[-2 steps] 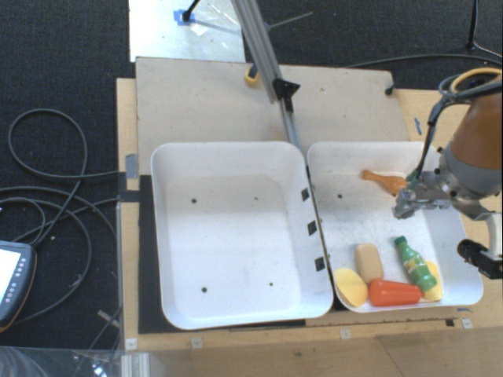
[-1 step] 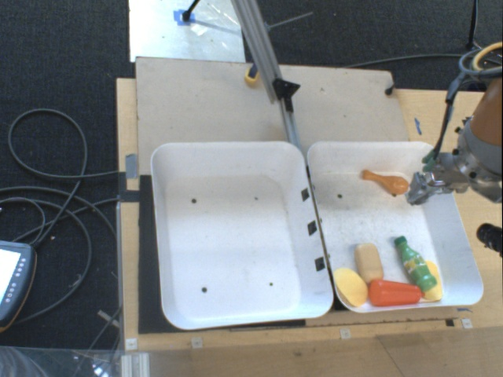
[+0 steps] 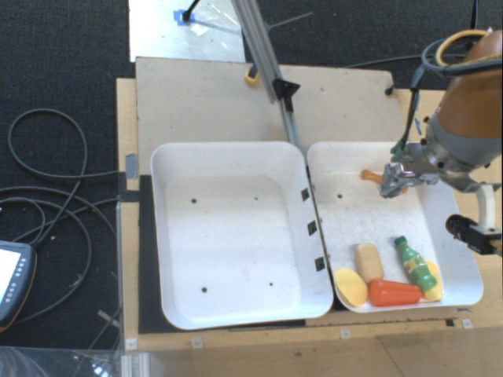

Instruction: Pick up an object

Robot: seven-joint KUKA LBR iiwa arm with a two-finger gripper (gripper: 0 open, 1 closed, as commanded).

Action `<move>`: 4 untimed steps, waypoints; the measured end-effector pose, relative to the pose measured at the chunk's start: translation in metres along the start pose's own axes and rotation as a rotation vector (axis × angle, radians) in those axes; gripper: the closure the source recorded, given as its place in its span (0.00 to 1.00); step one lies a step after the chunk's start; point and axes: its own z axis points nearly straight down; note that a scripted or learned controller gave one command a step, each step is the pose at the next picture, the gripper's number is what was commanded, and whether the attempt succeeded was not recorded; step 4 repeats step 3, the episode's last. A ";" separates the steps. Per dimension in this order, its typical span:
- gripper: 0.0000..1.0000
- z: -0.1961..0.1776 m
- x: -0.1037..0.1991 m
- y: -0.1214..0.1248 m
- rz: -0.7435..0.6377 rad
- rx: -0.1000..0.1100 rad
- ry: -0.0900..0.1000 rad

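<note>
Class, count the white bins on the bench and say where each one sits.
2. One bin sits on the camera view's left; the other bin sits beside it on the right, under the gripper, and holds toy foods.

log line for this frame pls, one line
stage: reaching | gripper: over right bin, at small orange object, grasp unclear | bread roll, green bottle, red pepper at near edge

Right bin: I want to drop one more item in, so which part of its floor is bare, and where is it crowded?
Bare floor lies mid right bin, between the gripper above and the toys below. Crowded: the front edge, with the yellow piece, tan block, red pepper and green bottle.
</note>
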 end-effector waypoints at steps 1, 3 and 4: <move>1.00 0.012 0.045 0.008 0.001 0.003 0.000; 1.00 0.028 0.142 0.033 0.001 0.003 0.000; 1.00 0.028 0.142 0.033 0.001 0.003 0.000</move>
